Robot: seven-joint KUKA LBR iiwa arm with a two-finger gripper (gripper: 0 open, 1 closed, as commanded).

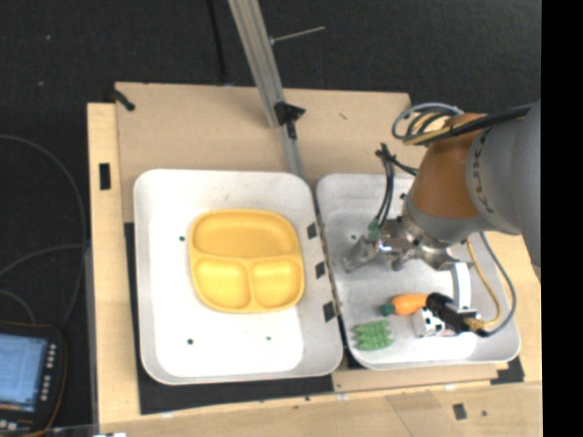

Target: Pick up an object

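Carrot (409,304), orange toy with green tip, lies lower right of frame in right bin (364,198), long axis near horizontal, green end pointing left. Green toy (372,337) just below-left. Gripper (357,255) above-left of carrot, apart; grip state: cannot tell. Yellow 3-compartment plate (246,259) in left bin (164,244).

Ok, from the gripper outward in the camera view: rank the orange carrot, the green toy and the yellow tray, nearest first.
From the gripper, in the right bin:
1. Orange carrot, lower right of it, same bin.
2. Green toy, below it at the bin's bottom edge; nearly as close as the carrot.
3. Yellow tray, in the left bin, plainly farthest.
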